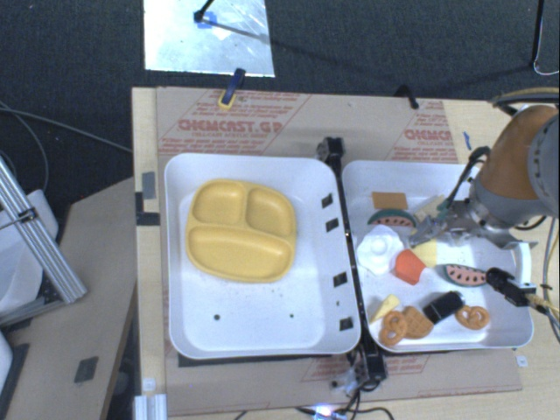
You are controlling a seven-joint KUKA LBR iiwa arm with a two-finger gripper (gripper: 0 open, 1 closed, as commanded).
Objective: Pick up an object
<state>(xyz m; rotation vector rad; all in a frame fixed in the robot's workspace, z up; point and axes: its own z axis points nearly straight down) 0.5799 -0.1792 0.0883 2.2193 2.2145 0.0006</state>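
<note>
Arm over the right bin (516, 326), among toy food.
The gripper (426, 230) sat at the bin's centre; whether it was clenched or released could not be told. An orange piece (408, 266) lay at its 7 o'clock, a yellow divided plate (241, 230) in the left bin (184, 322).

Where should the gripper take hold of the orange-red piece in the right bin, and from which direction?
Grip the orange-red piece across its short sides, coming straight down. It looks blocky, and the white piece and yellow piece crowd it, so a sideways approach seems blocked.
</note>
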